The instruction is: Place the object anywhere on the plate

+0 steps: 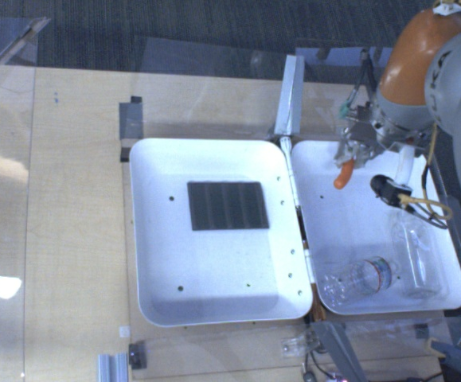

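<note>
**Orange thing held over the right bin**

The arm (pixel 445 78) comes in from the right side. It is grey, with a big orange band near the wrist. Its gripper (pixel 351 159) hangs over the top left corner of the right bin (pixel 334 237).

A small orange thing (pixel 341 177) pokes out below the gripper. It is long and thin, a bit like a little carrot. It is tilted, with its low end pointing down and to the left. Its top end goes up between the fingers, and the fingers are pinched on it.

The plate (pixel 228 205) is in the left bin (pixel 146 245). It is a dark grey, flat plate with four corners and lines running down it. It lies a little above the middle of that bin. The orange thing is well apart from the plate, across the wall where the two bins meet.

Two see-through things are also in the right bin. A clear bottle (pixel 359 279) lies on its side near the bottom edge. It has a dark band around it, but any words on the band are too small to read. A clear cup (pixel 416 255) is just to the right of the bottle, near the bottom right corner.

Both bins are white and sit side by side on a pale wood desk (pixel 63 213). A grey metal bar (pixel 289 98) lies on the desk just above the spot where the bins touch.
</note>
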`<state>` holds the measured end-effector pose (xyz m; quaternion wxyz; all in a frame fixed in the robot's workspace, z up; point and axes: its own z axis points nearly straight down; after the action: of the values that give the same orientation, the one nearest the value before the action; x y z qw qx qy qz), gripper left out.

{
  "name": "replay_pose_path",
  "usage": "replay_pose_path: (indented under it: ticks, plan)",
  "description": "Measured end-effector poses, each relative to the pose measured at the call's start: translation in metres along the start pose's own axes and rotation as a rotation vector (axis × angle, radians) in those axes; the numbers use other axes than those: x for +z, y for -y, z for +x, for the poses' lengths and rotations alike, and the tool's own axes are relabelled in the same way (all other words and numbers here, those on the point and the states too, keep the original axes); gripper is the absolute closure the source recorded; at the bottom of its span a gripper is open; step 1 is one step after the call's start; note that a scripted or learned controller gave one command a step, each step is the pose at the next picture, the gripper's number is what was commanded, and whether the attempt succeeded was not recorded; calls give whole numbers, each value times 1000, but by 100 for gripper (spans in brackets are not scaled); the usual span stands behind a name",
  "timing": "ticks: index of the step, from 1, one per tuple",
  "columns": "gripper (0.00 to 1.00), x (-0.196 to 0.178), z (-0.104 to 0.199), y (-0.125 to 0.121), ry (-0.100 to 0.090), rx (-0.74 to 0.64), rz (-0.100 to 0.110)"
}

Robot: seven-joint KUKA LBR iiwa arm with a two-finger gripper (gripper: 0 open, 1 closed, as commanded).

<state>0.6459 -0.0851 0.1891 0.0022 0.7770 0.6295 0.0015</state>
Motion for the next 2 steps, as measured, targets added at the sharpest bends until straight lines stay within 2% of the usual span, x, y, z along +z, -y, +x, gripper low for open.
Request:
replay_pose_path:
  ticks: [1, 2]
  plan:
    - [100, -72, 70, 42, -2, -267, -2]
    - [100, -47, 140, 63, -2, -349, 2]
